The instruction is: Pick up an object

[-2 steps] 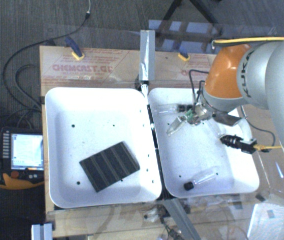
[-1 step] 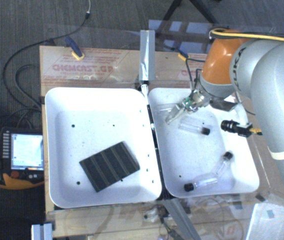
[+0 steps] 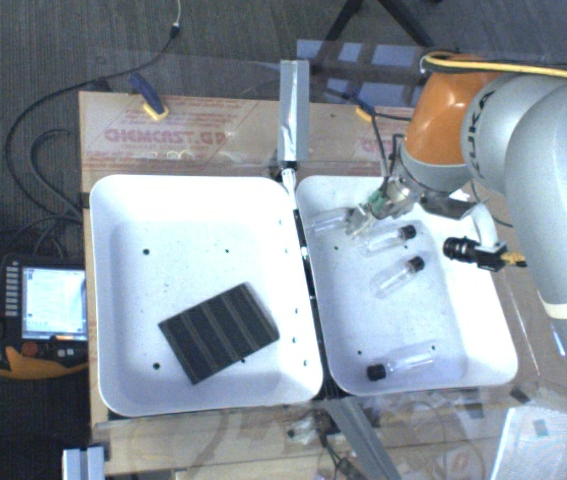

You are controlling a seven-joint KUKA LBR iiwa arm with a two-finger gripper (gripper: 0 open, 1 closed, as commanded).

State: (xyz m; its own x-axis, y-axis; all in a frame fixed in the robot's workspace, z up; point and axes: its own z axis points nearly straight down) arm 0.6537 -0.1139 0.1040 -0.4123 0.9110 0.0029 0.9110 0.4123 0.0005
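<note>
Crowding the tool (image 3: 371,213), clear vials (image 3: 400,276) lie scattered nearby.

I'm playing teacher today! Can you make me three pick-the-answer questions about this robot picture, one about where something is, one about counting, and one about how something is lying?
1. Where is the dark ridged pad?
A. in the left bin
B. in the right bin
C. on the floor

2. How many clear tubes with black caps lie loose in the right bin, away from the gripper?
A. one
B. three
C. six

3. How are those tubes resting?
A. standing upright
B. lying on their sides
C. stacked in a pile

Answers:
1. A, the pad rests on the left bin.
2. B, tubes show at and.
3. B, each lies flat and apart, while the gripper hovers near the bin's far edge.
</note>
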